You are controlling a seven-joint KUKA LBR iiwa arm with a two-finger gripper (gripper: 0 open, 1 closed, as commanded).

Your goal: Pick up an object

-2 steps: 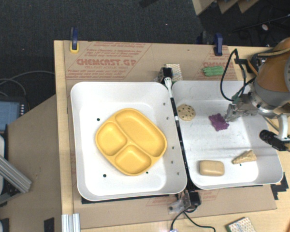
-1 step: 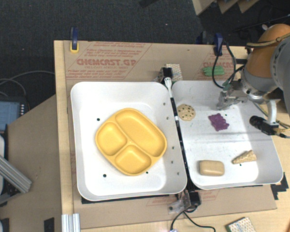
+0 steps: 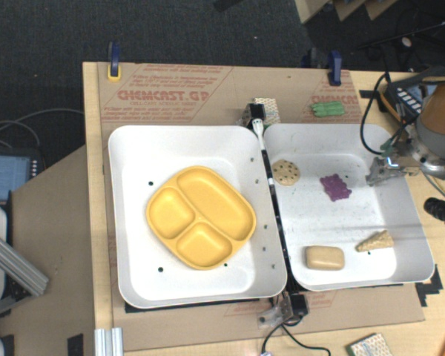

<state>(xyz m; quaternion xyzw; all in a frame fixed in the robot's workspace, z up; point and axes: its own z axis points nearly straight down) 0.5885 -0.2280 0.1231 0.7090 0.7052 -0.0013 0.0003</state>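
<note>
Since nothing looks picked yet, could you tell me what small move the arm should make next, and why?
Probably a short shift left over the purple piece, then down. The gripper sits at the right bin's right edge with nothing visibly in it, and the purple piece is the nearest object, lying apart from the cookie, wedge and tan block.

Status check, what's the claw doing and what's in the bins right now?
Claw over right bin's right edge, nothing held. Cookie, purple piece, tan block, wedge lie untouched. Yellow tray in left bin. Path clear.
</note>
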